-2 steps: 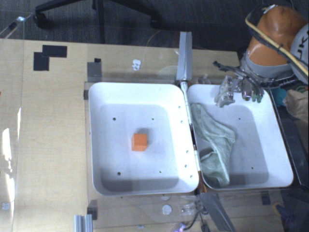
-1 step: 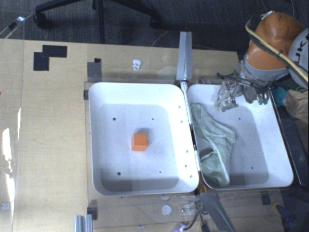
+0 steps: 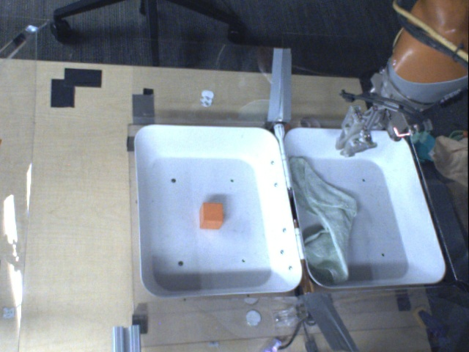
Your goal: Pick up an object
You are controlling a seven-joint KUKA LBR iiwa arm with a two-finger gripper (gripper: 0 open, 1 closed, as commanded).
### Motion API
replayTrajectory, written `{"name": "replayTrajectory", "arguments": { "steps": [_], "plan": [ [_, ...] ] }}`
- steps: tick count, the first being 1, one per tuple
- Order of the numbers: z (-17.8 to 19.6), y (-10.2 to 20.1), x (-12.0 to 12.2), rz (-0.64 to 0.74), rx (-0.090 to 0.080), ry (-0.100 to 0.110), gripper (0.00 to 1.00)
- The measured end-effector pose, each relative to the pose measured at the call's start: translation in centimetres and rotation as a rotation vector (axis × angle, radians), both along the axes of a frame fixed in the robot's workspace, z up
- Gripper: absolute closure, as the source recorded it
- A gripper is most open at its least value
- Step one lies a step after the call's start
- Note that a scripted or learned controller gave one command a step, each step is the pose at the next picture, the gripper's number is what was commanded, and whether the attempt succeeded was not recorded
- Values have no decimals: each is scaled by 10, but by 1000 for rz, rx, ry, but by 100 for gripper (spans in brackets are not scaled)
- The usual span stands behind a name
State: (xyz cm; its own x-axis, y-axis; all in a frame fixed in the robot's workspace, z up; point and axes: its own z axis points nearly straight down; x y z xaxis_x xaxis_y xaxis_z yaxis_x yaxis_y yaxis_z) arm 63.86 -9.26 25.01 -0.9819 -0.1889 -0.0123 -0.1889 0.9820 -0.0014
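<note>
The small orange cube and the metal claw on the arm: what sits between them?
In the camera view, a crumpled pale green cloth lies between the orange cube and the gripper.

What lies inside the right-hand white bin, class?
A crumpled pale green cloth lies along the right bin's left side, leaving bare white floor elsewhere. Anything beneath the cloth is covered and cannot be seen.

Even, bright overhead light, slightly soft focus.
Glare streaks the surface (image 3: 66, 196) at left; the bins (image 3: 146, 218) show soft shadows along their lower walls.
</note>
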Motion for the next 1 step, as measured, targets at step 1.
{"name": "replayTrajectory", "arguments": {
  "steps": [1],
  "plan": [
    [-64, 23, -7, 77, 0, 4, 100]
  ]
}}
